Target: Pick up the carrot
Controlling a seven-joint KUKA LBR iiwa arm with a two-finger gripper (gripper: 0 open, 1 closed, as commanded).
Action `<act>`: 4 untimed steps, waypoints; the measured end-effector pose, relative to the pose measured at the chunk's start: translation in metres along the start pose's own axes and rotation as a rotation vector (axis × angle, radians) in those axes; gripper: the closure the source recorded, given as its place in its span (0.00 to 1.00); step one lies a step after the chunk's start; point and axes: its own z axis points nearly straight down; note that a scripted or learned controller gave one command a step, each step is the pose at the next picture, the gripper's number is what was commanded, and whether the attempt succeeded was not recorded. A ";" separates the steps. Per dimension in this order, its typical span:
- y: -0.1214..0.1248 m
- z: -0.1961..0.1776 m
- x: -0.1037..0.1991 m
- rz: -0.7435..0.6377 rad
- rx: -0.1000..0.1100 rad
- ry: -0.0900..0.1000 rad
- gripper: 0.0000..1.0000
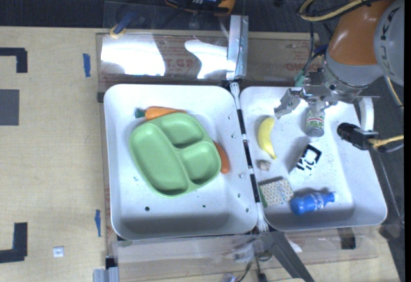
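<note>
In left bin (pixel 122 146): carrot (pixel 164 112) wedged between green tray (pixel 174 153), far wall.

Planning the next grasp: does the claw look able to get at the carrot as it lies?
Probably not cleanly. The carrot lies in the left bin, mostly tucked under the green divided plate's far edge, and the claw hangs over the right bin.

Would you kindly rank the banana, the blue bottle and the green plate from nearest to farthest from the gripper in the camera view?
From the gripper, over the right bin:
1. Banana, just below-left of it, right bin.
2. Blue bottle, near front edge, right bin.
3. Green plate, left bin.
</note>
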 end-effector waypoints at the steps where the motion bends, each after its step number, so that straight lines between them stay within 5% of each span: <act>1: -0.006 -0.013 -0.067 0.416 -0.003 -0.002 0.00; 2: -0.058 0.101 -0.095 0.610 -0.002 0.000 0.00; 3: -0.058 0.101 -0.095 0.610 -0.002 0.000 0.00; 4: -0.058 0.091 -0.095 0.612 -0.002 0.000 1.00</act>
